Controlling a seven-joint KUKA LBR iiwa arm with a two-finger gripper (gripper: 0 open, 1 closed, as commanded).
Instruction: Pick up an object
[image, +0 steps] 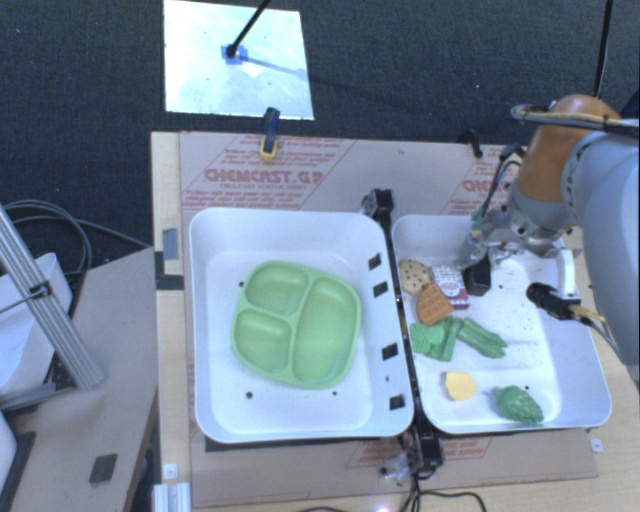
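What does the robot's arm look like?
The arm is fat, round and grey, with an orange band near the wrist. Thin black cables loop over the top. The gripper at its end is small and dark, with silvery metal just above it.

green divided plate (297, 323) in left bin (215, 240); claw (478, 272) above right bin's (580, 385) toy food.

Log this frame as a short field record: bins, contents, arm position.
left bin: holds a green divided plate
right bin: holds a round cookie, pink-and-white packet, orange bread-shaped piece, green leafy pieces, yellow piece, green lumpy item
arm: enters from the right, gripper low over the right bin's far part, beside the packet
held object: none seen between the fingers
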